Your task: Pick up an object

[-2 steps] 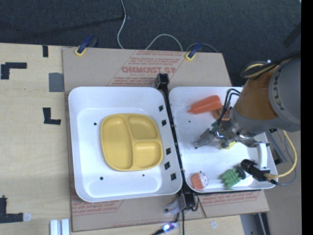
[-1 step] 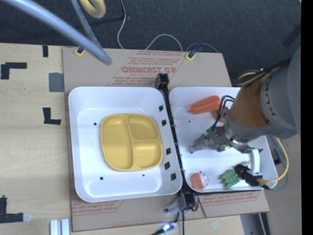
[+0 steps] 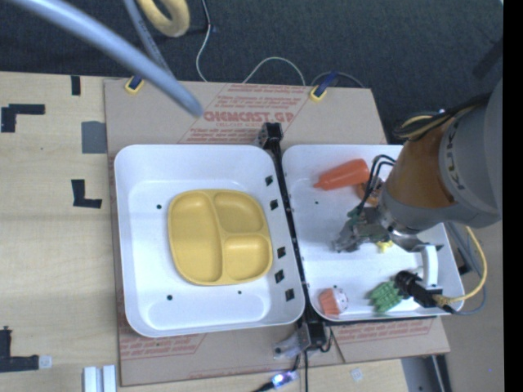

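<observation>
You are looking down on a cardboard-covered worktop [image 3: 237,109] carrying two shallow white bins side by side. The left white bin [image 3: 135,219] holds a yellow plastic divided plate [image 3: 219,237]. The candidates for picking lie in the right white bin [image 3: 306,170]: an orange carrot-shaped toy [image 3: 343,174] at the far side, a green knobbly plastic piece [image 3: 384,296] at the near right, and a small orange-and-white rounded object [image 3: 331,301] at the near left edge. The gripper [image 3: 350,239] is low over the middle of that bin, between these things. Its dark tip is too blurred to judge, so you cannot tell how its jaws stand, and nothing visibly sits between them.
</observation>
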`<state>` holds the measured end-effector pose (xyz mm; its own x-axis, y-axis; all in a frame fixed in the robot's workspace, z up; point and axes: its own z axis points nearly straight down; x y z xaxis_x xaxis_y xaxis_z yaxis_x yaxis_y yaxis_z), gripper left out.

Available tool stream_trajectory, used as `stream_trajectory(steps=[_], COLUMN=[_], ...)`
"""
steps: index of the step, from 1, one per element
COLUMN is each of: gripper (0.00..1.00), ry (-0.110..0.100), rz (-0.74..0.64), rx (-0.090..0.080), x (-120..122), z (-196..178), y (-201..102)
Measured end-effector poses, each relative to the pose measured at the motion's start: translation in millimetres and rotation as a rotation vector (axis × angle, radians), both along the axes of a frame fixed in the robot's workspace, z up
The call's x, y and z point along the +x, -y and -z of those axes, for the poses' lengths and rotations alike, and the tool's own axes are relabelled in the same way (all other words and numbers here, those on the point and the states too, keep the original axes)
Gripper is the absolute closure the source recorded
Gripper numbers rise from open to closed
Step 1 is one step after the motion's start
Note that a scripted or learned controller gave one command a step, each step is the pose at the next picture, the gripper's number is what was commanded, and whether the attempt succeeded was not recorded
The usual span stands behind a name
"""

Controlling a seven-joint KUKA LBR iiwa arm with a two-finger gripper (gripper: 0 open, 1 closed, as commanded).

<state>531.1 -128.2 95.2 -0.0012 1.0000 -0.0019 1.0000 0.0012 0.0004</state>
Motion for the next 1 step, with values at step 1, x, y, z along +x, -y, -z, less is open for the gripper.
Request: stream_trajectory(steps=[1], gripper=[1.0], ry=[0.002], rz=[-0.001], rx=[0.002], x=[0.9], z=[-42.4], y=[-4.1])
